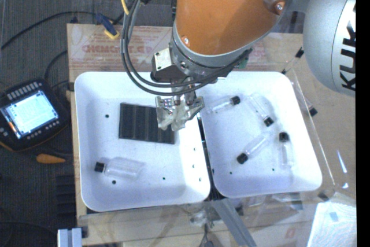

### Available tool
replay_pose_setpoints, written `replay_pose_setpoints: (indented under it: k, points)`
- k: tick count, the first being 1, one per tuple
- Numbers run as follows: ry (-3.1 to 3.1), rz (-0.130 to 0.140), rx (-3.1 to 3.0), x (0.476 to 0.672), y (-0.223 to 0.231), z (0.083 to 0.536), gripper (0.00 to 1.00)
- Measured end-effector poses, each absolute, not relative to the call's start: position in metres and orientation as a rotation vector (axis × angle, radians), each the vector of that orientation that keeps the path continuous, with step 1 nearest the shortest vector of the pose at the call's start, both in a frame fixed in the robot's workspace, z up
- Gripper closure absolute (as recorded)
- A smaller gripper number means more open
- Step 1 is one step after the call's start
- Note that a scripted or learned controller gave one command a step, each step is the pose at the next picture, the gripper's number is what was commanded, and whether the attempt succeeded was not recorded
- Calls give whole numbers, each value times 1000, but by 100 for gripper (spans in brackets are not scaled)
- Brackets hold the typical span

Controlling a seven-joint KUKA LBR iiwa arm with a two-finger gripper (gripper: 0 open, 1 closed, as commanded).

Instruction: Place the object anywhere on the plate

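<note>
From the overhead camera we see the gripper [176,115] hanging low over the right edge of the dark ribbed plate [139,122], which lies flat in the left bin [87,124]. Whether its grip is released or clenched we cannot tell; the wrist and its orange band [228,3] block much of that spot. A clear vial with a black cap [118,168] lies on its side near the left bin's front-left corner, well apart from the plate. In the right bin [300,124] we count what seem to be five similar vials [252,149], scattered.
</note>
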State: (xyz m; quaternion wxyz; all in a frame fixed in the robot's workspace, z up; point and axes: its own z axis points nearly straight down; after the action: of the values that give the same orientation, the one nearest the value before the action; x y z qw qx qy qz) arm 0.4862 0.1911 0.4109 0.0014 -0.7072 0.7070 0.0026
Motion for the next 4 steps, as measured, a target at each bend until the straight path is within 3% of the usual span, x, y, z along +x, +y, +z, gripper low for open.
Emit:
replay_pose_setpoints:
  k: [1, 2, 3, 4]
  points:
    - [2069, 10, -2366, 484, 235, 280, 100]
    - [1812, 10, -2566, 529, 179, 334, 100]
    - [1548, 12, -2732, 485, 208, 356, 100]
    - [1257, 13, -2875, 574, 148, 403, 100]
